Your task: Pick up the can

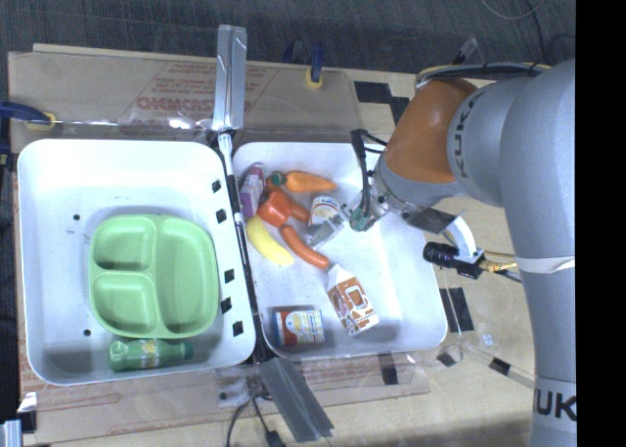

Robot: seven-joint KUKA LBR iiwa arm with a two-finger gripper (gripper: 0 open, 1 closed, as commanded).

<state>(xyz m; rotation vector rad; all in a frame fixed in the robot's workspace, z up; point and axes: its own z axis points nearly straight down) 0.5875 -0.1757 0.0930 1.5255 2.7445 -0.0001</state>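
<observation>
- Right now the gripper sits low in the right bin, down among the toy food; whether it is spread or closed, I cannot tell, since the wrist hides it.
- Touching or just beside it are a small white cup, an orange carrot, a red pepper and a yellow banana.
- Nearby, a small carton lies tilted.
- Further toward the bin's front wall, the can lies on its side, well apart from the gripper.
- Judging by looks, it is rigid, light, smooth and prone to rolling; take it across the round body, mid-length, not by the ends.
</observation>
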